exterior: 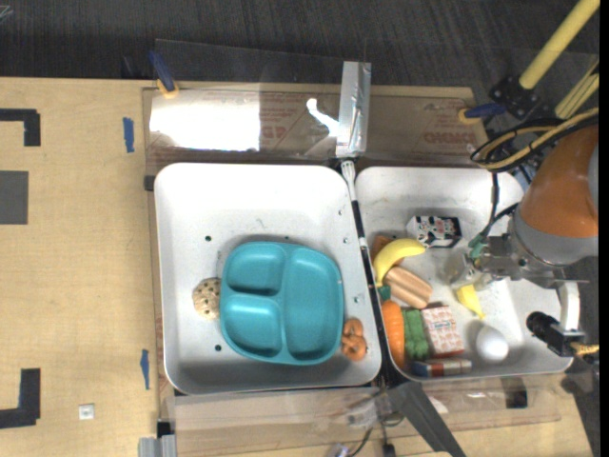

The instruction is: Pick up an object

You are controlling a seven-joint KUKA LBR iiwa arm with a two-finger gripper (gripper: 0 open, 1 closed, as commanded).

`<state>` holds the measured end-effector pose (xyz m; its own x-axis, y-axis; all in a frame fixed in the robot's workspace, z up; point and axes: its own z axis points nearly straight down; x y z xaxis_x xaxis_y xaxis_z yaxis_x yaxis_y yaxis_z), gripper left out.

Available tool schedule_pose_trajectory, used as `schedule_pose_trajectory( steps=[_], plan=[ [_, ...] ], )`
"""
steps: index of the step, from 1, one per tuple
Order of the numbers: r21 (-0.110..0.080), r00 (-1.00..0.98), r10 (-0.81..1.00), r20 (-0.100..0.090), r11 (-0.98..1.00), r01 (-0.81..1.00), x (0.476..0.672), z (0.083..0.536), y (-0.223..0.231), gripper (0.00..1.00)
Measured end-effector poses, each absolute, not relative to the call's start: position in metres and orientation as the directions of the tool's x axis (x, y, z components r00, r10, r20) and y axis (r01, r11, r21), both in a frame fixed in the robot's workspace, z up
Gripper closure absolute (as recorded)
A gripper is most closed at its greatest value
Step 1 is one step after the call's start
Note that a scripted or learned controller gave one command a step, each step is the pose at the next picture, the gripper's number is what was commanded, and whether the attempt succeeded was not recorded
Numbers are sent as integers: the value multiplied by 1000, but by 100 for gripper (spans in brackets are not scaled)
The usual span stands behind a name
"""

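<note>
My gripper [474, 267] hangs low over the middle of the right bin [433, 184], reaching in from the right under the orange band of the arm [569, 196]. Just below it lies a small yellow piece [468, 299]. To its left are a yellow banana [398, 253] and a hot dog [409, 288]. A black-and-white carton [434, 228] lies behind them. Nearer the front are an orange carrot [392, 327], a green piece [414, 332], a pink-and-white box [442, 330] and a white egg [492, 344].
The left bin [247, 187] holds a teal divided plate [283, 300], a speckled cookie [206, 296] at the plate's left and an orange piece [354, 339] at its right. A red-and-grey marker [441, 367] lies by the right bin's front wall. Cables [519, 141] and a yellow pole [561, 31] stand at the back right.
</note>
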<state>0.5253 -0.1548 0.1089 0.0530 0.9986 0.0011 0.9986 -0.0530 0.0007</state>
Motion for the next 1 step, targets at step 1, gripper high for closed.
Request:
schedule_pose_trajectory(
  steps=[1],
  plan=[
    [6,-3,1000,3,3,1000,600,186,-56,100]
  ],
)
